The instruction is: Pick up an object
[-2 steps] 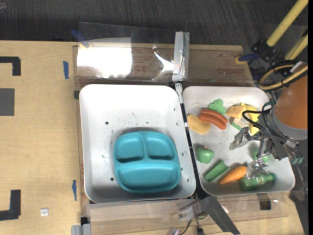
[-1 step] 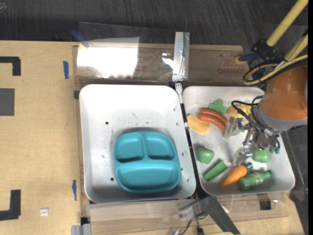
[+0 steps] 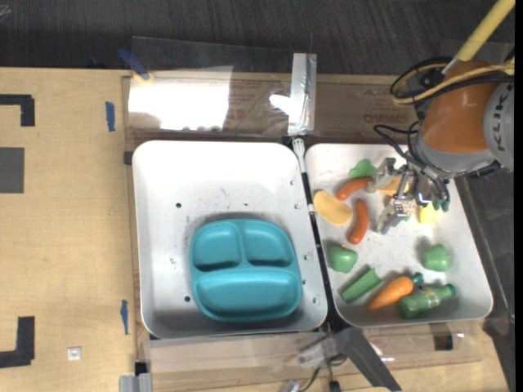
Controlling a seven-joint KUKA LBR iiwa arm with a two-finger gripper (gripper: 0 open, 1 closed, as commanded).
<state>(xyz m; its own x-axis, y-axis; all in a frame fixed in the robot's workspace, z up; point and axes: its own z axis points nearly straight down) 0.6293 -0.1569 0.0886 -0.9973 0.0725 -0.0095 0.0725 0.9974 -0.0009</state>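
The right bin (image 3: pixel 478 280) holds several toy foods. A green piece (image 3: pixel 360 170), a red-orange sausage shape (image 3: pixel 353 188), a yellow-orange slice (image 3: pixel 332 208) and a second red-orange piece (image 3: pixel 358 221) lie at its left. My gripper (image 3: pixel 392 213) hangs low over the bin's upper middle, just right of that second red-orange piece. A yellow item (image 3: pixel 426 211) sits right beside the gripper, partly hidden by it. Nothing clearly shows in the gripper's grasp.
Nearer the front lie a green pepper (image 3: pixel 342 259), a green cucumber (image 3: pixel 360 284), an orange carrot (image 3: pixel 391 291), a green bottle (image 3: pixel 426 298) and a green lump (image 3: pixel 436 256). The left bin (image 3: pixel 155 186) holds a teal divided plate (image 3: pixel 243 268).
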